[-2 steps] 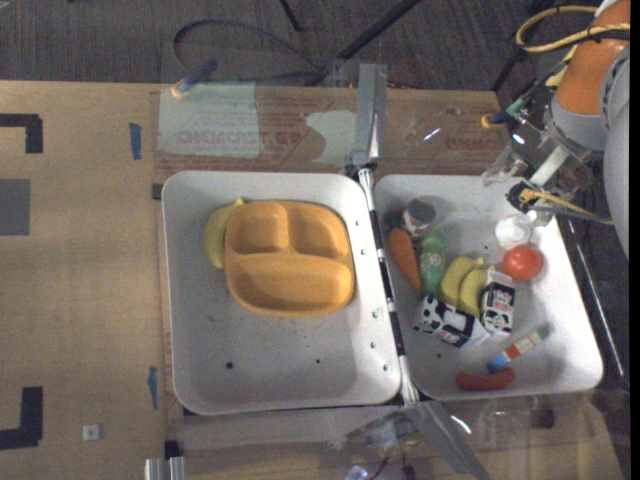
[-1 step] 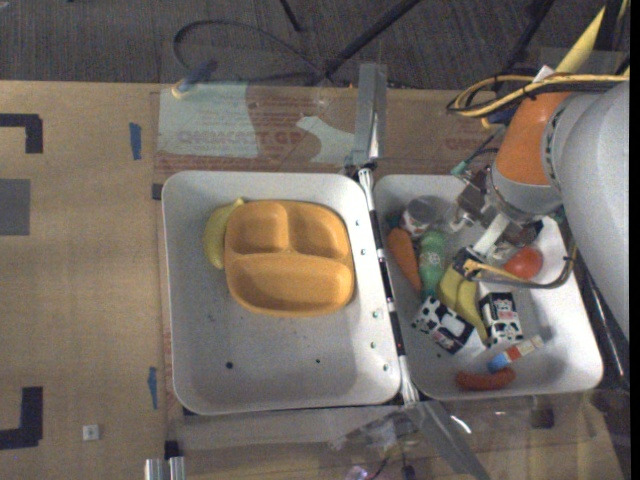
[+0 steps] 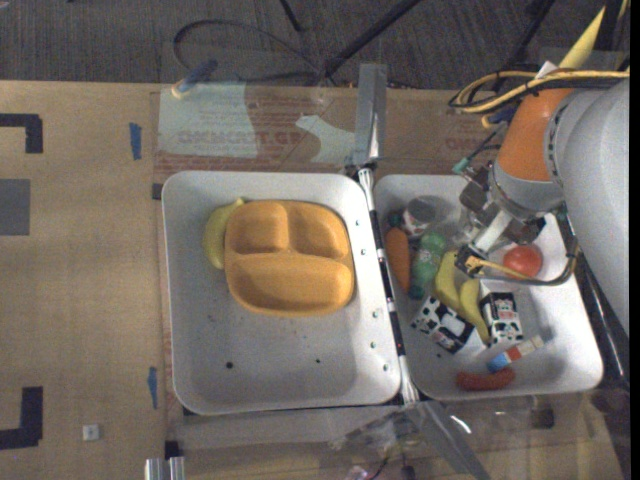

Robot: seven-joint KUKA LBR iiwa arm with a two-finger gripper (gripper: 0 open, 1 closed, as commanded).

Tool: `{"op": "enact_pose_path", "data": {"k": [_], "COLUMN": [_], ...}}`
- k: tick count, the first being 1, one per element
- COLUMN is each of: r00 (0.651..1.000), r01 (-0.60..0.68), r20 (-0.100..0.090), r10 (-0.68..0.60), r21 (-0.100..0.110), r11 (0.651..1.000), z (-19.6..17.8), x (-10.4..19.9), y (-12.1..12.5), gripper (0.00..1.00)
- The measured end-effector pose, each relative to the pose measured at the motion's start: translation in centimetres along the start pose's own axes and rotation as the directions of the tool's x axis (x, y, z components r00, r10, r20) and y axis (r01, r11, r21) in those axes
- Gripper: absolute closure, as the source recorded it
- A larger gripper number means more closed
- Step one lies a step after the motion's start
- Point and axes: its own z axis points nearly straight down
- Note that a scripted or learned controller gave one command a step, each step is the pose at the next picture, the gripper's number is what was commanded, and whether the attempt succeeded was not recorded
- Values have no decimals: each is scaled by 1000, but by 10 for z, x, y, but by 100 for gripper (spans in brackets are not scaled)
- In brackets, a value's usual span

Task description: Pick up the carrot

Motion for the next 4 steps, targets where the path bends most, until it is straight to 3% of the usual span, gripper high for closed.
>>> {"op": "enact_pose_path", "data": {"k": [1,2,3,4], "r00": [994,953,765,767], "r01": [107,303,644,641], "r20": [-3,-1,-2,-2], "r10": [-107,-303,-644,-642], "r21": [-3,-5,2,-1], "r11": [994,953,765,767], "z": [-137,-191,-144,-155], "x": [26,31,42,41], "y": [-16,-20,-80,-79], "gripper": [100,100,100,100]}}
